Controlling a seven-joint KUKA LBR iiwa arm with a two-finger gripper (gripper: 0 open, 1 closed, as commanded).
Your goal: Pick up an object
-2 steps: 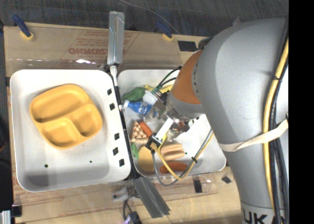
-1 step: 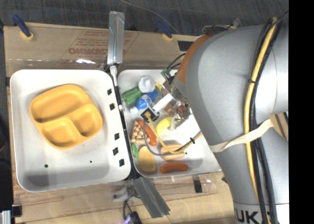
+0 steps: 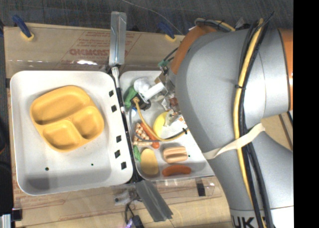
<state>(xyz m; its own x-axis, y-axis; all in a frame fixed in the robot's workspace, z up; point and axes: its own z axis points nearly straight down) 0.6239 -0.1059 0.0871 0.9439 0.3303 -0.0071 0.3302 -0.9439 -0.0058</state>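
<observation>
Cardboard-lined tabletop is carrying two bins. Arm is covering right bin; finger state: cannot tell. Toy foods, including hot dog, are lying at 6 o'clock. Descend vertically, centring on one item.

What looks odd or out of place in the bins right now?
Nothing is spilled or damaged. The yellow divided tray sits askew, alone in the left bin, while the food toys crowd the right bin under the arm.
</observation>
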